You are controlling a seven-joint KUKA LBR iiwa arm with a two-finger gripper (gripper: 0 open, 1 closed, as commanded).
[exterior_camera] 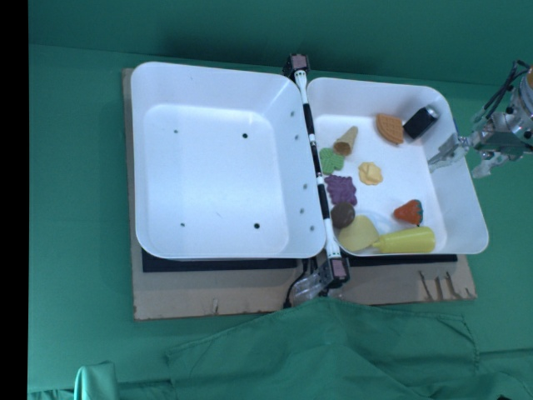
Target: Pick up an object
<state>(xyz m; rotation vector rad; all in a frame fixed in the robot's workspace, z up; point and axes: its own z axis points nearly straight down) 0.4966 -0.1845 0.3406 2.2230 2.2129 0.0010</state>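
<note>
Green cloth is covering the table; cardboard is lying under two white bins. The end effector is hovering, fingers apart and holding nothing, at the right bin's edge.

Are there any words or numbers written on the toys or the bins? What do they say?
None can be read. The small black block in the right white bin shows a pale patch, too blurred to tell if it is a label. The plastic toy foods and both bins look plain.

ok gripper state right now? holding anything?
Gripper: open, nothing between its fingers; it sits at the right rim of the right bin.
</note>
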